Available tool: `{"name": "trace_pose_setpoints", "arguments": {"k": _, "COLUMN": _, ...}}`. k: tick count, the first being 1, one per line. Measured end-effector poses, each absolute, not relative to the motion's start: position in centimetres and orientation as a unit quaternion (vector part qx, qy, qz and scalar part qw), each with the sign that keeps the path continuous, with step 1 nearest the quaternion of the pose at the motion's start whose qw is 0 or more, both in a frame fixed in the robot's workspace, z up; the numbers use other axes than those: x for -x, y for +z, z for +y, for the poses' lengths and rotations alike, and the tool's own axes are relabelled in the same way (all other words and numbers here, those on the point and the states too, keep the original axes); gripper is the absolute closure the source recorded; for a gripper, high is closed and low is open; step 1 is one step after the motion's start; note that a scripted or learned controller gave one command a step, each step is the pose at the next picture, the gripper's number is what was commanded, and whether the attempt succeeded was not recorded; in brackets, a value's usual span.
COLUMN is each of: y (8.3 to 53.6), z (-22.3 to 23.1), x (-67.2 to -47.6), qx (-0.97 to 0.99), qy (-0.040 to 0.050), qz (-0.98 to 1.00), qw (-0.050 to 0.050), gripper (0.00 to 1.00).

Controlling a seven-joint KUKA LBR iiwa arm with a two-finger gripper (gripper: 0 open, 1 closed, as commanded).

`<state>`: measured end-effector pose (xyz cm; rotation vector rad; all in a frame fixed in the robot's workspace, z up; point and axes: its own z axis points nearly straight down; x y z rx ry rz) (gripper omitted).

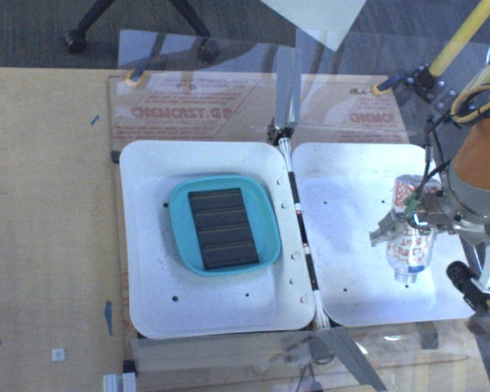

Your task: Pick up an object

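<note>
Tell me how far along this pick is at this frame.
Done: the gripper has reached the right bin and sits over the clear plastic bottle. In hand: nothing confirmed; the bottle seems to lie on the bin floor. Left: a secure grasp and lift. The teal plate with the dark block lies in the left bin.

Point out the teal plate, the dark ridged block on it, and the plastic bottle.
teal plate (pixel 181 233): camera view, bare left rim.
dark ridged block (pixel 222 228): camera view, centre of its top.
plastic bottle (pixel 409 247): camera view, clear body, right bin.
</note>
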<state>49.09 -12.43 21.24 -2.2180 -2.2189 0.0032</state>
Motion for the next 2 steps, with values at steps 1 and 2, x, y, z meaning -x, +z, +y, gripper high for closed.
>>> {"name": "trace_pose_setpoints", "arguments": {"k": 1, "y": 8.91, "z": -18.72, "x": -51.80, "qx": 0.658, "qy": -0.0005, "qz": -0.753, "qw": -0.001, "gripper": 0.00}}
{"name": "trace_pose_setpoints", "arguments": {"k": 2, "y": 9.85, "z": -18.84, "x": -51.80, "qx": 0.659, "qy": -0.0006, "qz": -0.752, "qw": -0.002, "gripper": 1.00}}
